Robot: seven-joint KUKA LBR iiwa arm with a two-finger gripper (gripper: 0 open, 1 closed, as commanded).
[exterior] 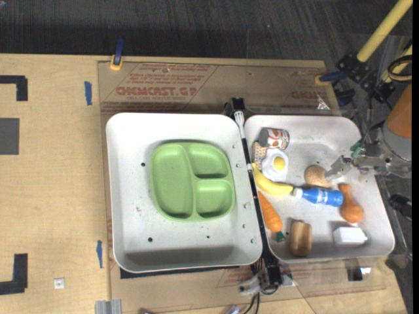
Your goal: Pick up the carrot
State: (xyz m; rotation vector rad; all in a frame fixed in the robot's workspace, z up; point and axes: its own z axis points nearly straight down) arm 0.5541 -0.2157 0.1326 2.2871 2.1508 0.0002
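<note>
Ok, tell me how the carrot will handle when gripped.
The carrot looks rigid and tapered, so it may slip toward its thin end. Rounded, it could roll. It lies against the bin wall beside the banana, leaving little side room.

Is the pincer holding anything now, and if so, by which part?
Nothing is held. The pincer is at the right bin's right side, apart from the carrot near the bin's left wall.
</note>
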